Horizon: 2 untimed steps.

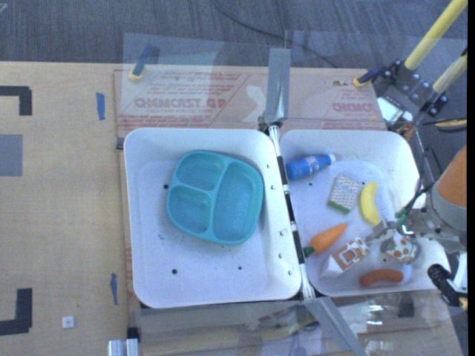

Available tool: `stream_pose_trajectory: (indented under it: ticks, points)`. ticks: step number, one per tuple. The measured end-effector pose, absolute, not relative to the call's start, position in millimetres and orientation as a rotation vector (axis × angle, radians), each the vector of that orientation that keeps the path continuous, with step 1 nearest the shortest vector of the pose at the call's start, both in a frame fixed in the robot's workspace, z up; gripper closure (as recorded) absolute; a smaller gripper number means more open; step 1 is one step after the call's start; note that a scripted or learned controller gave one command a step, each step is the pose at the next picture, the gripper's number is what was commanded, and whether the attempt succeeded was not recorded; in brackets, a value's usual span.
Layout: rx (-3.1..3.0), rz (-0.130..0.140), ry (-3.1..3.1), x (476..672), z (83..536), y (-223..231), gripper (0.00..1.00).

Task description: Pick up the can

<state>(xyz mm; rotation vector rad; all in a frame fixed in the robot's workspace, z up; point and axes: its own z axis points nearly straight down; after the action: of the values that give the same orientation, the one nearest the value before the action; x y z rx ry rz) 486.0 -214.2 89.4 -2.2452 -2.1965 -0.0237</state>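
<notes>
Target is the can (401,251), white with orange markings, in the right bin (349,134). Taking the banana (369,202) as my landmark, the can sits below it and a bit to the right in the camera view, toward the bin's near right corner.

Key relation: the gripper (398,233) hangs between the banana's lower tip and the can, right over the can's upper edge. So the can lies just below the claw in the view, almost underneath it. Only one arm (453,191), reaching in from the right of the banana, so no question of which is nearer.

Long axis of the can: hard to read. It looks short and roundish from here, maybe upright or tipped slightly. I can't call it.

Claw state: I can't tell how far it is open. The metal parts overlap the can's top and blur together. I can't tell whether it touches the can either. Nothing is visibly held, so I'm not calling it a grasp.

Clutter, still from the banana:
- A small carton (349,256) below and slightly left, just beside the can.
- A red sausage (381,277) further below, near the can's lower edge.
- A carrot (327,238) below and left, well clear of the can.

My judgement: the coming move is a short drop onto the can. The carton and sausage crowd it, so either could get bumped or pinched.
</notes>
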Motion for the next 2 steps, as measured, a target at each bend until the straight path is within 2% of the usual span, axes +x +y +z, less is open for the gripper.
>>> stream_pose_trajectory:
  ticks: [1,2]
  points:
    - [-2.258,-0.017,-2.194,485.0,98.9,-218.8,1.0]
    - [-2.249,-0.021,-2.194,485.5,98.6,-215.6,0.0]
